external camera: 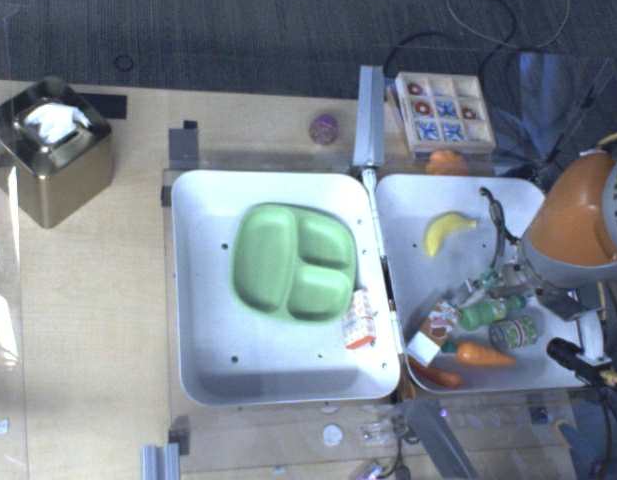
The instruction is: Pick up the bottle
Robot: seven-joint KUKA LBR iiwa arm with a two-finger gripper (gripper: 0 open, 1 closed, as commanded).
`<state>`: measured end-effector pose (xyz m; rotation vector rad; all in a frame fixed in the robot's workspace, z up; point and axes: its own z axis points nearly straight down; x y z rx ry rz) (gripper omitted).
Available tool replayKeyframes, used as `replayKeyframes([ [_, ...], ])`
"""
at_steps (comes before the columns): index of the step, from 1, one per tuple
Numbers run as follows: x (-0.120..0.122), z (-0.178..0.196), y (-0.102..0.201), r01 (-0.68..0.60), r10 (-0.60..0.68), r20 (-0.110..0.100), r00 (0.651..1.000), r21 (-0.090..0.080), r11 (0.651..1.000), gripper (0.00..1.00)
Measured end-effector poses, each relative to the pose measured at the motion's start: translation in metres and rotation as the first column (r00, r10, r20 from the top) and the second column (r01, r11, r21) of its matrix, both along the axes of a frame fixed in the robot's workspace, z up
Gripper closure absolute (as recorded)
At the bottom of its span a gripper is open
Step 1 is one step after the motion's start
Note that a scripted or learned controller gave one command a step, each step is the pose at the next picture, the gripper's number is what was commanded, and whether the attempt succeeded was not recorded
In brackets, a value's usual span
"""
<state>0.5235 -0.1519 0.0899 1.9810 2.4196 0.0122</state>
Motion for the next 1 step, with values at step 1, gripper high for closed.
replayKeyframes([
  [1, 0.0040, 0.0133, -0.0003, -0.001, 0.001, 0.012, 1.000, -0.003, 1.000, 1.00],
])
